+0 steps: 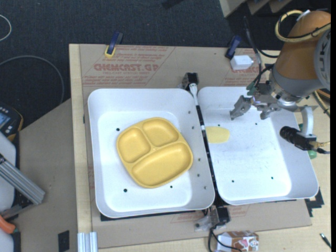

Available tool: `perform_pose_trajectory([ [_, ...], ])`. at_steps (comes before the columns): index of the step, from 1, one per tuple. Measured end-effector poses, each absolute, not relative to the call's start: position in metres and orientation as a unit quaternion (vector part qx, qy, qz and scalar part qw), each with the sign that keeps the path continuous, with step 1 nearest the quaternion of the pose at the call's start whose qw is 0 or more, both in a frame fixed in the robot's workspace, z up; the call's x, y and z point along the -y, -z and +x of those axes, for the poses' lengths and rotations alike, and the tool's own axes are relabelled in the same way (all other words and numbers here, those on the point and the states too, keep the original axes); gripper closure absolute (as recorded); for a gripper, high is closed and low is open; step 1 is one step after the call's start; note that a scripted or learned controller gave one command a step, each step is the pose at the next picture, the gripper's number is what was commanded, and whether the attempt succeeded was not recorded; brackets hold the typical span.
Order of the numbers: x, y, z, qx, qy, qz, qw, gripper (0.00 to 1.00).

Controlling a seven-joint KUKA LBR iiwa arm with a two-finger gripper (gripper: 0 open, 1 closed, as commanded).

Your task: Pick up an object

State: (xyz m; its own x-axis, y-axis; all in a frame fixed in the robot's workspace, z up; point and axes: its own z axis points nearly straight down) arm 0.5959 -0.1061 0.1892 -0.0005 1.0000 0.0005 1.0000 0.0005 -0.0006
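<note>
Gripper (253, 108): fingers spread, nothing between them. Yellow flat piece (217, 135): in right bin (262, 185), below-left of gripper, near, apart; long axis roughly left-right.

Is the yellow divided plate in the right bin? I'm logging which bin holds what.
No, the yellow divided plate lies in the left bin, while the right bin holds a small pale yellow piece.

The brown board (131, 64) under the bins bears faded red print reading roughly "CHEMCAST GP".
</note>
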Motion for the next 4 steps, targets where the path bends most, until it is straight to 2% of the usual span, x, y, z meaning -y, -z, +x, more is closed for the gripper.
perform_pose_trajectory([
  [1, 0.038, -0.227, 0.537, 0.71, 0.0006, -0.705, 0.003, 0.0],
  [2, 0.042, -0.236, 0.539, 0.707, 0.0004, -0.707, 0.0, 1.0],
  [3, -0.027, -0.302, 0.499, 0.71, 0.0035, -0.704, -0.001, 1.0],
  [4, -0.063, -0.358, 0.48, 0.709, 0.0034, -0.705, -0.002, 1.0],
])
